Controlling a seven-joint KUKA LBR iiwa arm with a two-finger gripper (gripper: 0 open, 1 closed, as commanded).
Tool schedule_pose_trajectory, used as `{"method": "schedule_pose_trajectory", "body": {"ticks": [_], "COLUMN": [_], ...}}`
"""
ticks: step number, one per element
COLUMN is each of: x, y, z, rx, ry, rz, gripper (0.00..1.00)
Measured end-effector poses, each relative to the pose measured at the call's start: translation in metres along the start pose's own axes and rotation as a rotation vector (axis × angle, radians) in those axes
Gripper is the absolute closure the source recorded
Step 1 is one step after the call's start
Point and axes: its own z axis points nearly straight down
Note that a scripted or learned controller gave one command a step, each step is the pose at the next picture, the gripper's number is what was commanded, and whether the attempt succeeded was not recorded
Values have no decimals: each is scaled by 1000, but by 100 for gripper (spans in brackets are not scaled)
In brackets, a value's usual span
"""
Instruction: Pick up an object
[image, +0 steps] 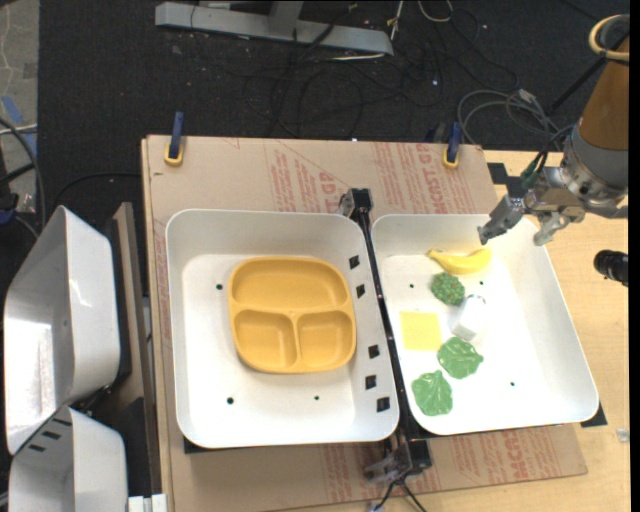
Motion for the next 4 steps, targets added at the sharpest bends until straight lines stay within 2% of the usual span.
{"method": "schedule_pose_trajectory", "body": {"ticks": [1, 3, 4], "x": [0, 4, -3], "y": [2, 0, 3], "z": [-7, 80, 127], "rx": [-11, -7, -8], "ry": [-2, -1, -1], "rz": [-2, -1, 0], "gripper": [0, 0, 0]}}
